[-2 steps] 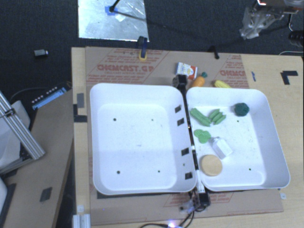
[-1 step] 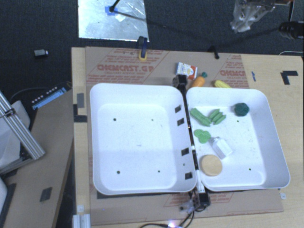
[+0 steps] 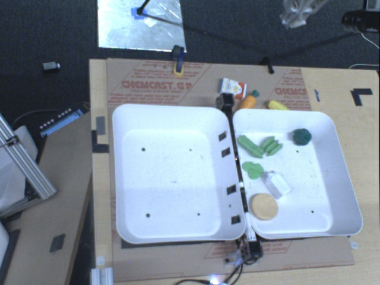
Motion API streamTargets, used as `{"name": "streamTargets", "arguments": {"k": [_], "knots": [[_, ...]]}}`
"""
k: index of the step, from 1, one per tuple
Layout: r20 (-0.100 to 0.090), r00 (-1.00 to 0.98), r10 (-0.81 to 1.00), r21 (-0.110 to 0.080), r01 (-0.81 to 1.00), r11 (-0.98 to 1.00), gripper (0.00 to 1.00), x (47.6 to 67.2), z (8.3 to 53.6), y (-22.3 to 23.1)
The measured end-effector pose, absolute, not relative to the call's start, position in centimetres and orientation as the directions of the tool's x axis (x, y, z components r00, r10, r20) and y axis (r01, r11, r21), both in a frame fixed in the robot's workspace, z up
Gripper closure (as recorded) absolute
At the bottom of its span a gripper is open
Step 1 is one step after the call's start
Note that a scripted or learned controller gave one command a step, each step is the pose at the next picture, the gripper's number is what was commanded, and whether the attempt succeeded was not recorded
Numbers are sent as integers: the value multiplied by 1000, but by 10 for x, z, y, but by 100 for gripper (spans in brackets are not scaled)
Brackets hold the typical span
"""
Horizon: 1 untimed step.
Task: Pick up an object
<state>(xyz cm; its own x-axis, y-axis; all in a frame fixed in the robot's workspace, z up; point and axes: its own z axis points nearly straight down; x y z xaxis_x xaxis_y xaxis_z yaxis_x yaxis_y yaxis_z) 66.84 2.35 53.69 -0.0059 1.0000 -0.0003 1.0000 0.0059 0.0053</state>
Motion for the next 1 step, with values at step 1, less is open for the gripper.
{"name": "streamTargets", "arguments": {"k": [1], "knots": [[-4, 10, 1000, 3, 1000, -10, 100, 667, 535, -103]]}}
